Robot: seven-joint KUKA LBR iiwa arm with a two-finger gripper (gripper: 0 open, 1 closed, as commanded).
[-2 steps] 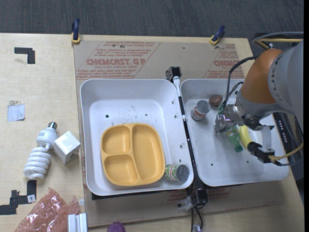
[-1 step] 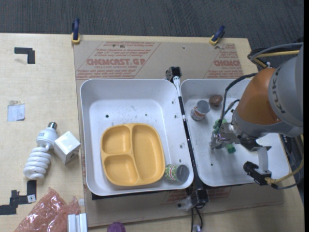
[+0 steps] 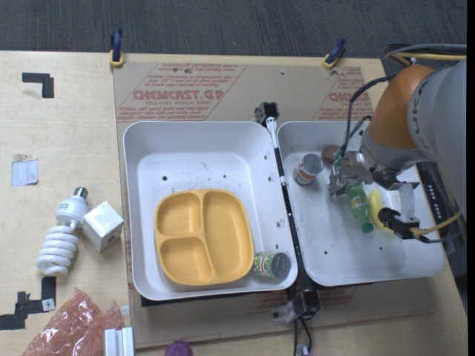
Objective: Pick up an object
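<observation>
Green bottle (image 3: 360,208) in the right bin (image 3: 326,262), beneath the hand (image 3: 343,180) (finger opening cannot be told): descend centred, clear of the yellow object (image 3: 378,202).

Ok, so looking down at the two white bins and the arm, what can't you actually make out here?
- Gripper: camera view; the wrist above covers it, so whether it grips anything is unclear.
- Green plastic bottle and yellow object in the right white bin: partly under the arm, shapes incomplete.
- Small round can: label too small to read.
- Purple object: cut off by the bottom edge.
</observation>
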